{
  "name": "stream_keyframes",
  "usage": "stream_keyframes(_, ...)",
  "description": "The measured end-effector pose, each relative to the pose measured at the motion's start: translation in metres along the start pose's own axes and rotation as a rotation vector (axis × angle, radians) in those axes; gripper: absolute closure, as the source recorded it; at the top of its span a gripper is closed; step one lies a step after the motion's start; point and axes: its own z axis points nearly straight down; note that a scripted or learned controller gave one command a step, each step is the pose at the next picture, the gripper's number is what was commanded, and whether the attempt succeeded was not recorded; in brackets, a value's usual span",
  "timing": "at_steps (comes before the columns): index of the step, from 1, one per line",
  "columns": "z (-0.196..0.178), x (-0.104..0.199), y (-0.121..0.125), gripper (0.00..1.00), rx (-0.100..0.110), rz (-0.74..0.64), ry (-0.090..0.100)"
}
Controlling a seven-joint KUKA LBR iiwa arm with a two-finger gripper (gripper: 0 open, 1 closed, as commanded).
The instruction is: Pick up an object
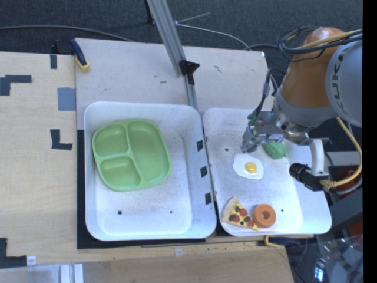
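Approach step, judging by the claw [252,144] poised low just above the fried egg [248,168], nothing visibly gripped; open or clenched, cannot tell. Next calls for a short descent onto that egg, lying mid right bin [306,214]. Left of the egg, across the divide: left bin [147,217] carrying a green divided plate [131,154]. Just right of the egg, a green lump [275,150], crowding the claw. Below the egg: pizza slice [237,214], donut [264,215].

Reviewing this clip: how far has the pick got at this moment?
Done: the gripper is down in the right bin, just above the fried egg and beside a green item. In hand: nothing visibly held. Left: grasp and lift; the pizza slice and donut lie untouched.
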Motion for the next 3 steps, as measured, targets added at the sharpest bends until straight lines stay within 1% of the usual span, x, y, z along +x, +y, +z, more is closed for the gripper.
stream_keyframes(1, 0.001, 0.055, 0.025, 1.00, -0.002, -0.001, 0.000)
stream_keyframes(2, -0.001, 0.103, 0.041, 1.00, -0.002, 0.000, 0.001)
stream_keyframes(3, 0.003, 0.157, 0.055, 1.00, -0.001, 0.000, 0.000)
